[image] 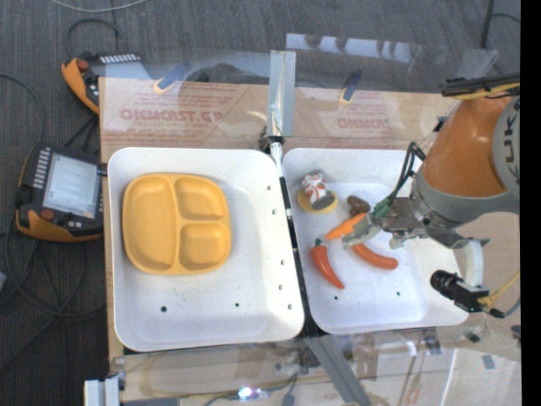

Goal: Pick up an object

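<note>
Glossy plastic tray (176,223) (yellow) — smooth.

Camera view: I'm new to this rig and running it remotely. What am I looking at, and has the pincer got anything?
You see one fixed camera looking down at a slant on a bench with two shallow white bins. The grey and orange shape at right is the robot arm; its pincer hangs low over the right bin. The left bin holds a yellow divided plate. The right bin holds toy food: an orange carrot, a red pepper, an orange sausage-like piece, a small brown piece and a red-and-white item on a yellow disc. The pincer is beside the carrot, but I cannot tell whether it grips anything.
</note>
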`<state>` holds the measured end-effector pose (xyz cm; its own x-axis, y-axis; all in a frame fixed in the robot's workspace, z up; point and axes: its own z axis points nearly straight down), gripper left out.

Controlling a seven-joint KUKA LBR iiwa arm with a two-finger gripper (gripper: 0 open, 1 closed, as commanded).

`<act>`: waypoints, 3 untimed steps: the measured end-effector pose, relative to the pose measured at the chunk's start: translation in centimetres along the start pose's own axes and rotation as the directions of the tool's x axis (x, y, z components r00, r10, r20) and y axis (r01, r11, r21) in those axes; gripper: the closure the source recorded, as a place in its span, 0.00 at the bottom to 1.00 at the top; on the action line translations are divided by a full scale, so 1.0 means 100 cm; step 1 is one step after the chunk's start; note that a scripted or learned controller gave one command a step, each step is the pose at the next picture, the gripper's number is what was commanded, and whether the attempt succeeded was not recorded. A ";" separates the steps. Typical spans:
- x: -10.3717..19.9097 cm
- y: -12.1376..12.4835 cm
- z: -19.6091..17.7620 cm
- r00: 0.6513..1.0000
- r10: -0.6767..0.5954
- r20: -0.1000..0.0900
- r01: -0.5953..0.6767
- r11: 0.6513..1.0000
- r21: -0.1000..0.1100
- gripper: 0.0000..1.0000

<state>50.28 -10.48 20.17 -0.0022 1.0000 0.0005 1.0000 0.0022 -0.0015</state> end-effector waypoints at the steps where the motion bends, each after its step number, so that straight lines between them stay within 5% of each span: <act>1: -0.031 0.043 0.111 1.000 0.001 0.002 -0.001 1.000 -0.012 0.00; 2: -0.033 0.044 0.101 1.000 0.002 0.004 -0.002 1.000 -0.016 1.00; 3: 0.006 0.097 -0.028 0.991 0.131 0.004 -0.131 0.991 -0.001 1.00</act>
